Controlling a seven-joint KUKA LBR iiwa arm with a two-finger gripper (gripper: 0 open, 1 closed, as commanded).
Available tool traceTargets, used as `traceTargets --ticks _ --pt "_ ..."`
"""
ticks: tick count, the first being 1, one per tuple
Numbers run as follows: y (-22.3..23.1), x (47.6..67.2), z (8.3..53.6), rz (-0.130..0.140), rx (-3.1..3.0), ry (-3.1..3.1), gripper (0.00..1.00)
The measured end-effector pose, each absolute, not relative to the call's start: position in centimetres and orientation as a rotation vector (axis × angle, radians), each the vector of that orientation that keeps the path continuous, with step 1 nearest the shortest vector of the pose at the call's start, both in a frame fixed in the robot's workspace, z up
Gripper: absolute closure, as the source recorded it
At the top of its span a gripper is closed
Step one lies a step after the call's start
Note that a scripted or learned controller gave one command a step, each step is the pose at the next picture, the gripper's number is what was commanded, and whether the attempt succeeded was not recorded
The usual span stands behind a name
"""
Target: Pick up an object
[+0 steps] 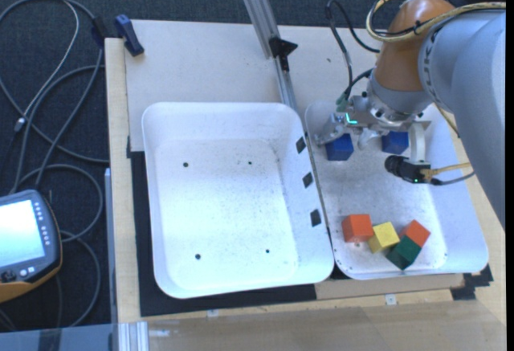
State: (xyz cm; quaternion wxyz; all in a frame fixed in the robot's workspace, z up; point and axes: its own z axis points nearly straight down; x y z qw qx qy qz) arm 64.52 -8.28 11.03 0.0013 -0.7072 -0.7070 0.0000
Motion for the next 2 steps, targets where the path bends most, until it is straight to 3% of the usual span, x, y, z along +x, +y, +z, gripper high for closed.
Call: traceTargets --ticks 1,2 --pt "-8.2 64.6 12.1 -0.003 -2.220 -2.220 1.00" --pt "-3.1 57.5 20.4 -0.006 -2.214 -2.226 1.00"
